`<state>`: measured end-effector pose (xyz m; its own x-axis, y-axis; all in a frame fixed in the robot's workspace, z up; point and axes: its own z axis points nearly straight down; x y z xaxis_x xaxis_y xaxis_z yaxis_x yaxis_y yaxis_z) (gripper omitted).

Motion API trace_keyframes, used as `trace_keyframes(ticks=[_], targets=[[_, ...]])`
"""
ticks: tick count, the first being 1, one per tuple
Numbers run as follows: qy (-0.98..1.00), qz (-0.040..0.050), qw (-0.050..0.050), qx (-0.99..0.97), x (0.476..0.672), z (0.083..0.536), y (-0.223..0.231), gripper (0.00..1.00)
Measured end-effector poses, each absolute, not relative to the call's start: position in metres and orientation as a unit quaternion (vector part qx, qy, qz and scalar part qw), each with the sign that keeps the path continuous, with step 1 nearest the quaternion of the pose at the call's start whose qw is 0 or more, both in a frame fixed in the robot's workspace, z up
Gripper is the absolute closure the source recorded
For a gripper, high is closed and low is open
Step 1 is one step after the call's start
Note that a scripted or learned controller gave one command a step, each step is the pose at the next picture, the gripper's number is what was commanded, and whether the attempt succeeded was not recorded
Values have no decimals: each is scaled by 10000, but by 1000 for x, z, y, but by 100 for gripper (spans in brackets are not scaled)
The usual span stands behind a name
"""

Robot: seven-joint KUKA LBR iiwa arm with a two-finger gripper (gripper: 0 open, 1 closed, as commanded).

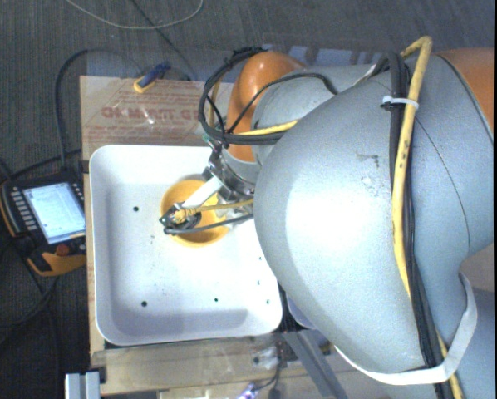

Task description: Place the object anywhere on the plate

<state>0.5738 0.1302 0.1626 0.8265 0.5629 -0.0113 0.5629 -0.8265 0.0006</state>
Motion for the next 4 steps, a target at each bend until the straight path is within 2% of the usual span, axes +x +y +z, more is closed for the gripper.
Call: trace_keyframes(ticks=[1,2,3,4], targets=[[1424,-51,6,9898,562,180,91,100],[1679,-49,1,9858,637,159,114,100],[1362,-52,11,9907,589,109,160,100],[1794,-38,16,9838,604,259,218,100]])
